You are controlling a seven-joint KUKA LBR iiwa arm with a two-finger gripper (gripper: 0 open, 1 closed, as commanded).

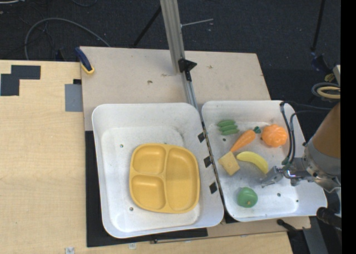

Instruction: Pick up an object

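Camera view: gripper (271, 178) state unclear, just right of banana (252, 161).

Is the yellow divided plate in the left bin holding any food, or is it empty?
Empty. The plate shows three bare yellow compartments; the banana, carrot and other food lie in the right bin.

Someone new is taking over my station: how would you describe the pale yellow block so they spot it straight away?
Look in the right-hand white bin, the one holding the toy food, not the one with the yellow divided plate. Near its left wall, the pale yellow block lies below the carrot and left of the banana. It is the one angular, flat-faced piece there.
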